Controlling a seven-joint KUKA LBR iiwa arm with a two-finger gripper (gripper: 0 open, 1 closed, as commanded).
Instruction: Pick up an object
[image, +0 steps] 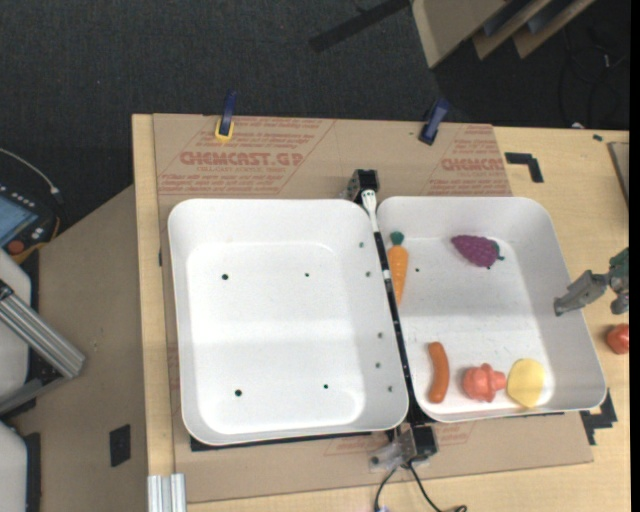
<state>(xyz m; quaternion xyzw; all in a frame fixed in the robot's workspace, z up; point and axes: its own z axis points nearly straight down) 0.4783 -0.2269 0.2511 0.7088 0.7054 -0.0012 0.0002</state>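
Five small objects are seen lying in the right bin (560, 330). A carrot (398, 270) is placed against the bin's left wall, pointing toward the near side, with its green top at the far end. A purple bunch of grapes (476, 250) is set in the far part of the bin, well apart from the carrot. Along the near wall three things are lined up: an orange sausage-shaped piece (438, 371), a red lumpy piece (482, 382) just beside it, and a yellow lemon-like piece (527, 382) touching the red one.

The gripper (585, 292) is seen at the right rim of this bin, reaching in low from the right edge; nothing is seen between its grey fingers, and how far they are spread cannot be told.

The left bin (280, 320) is set beside the right one. Both are laid on a cardboard sheet (330, 145), where two clamps are counted at the far edge.
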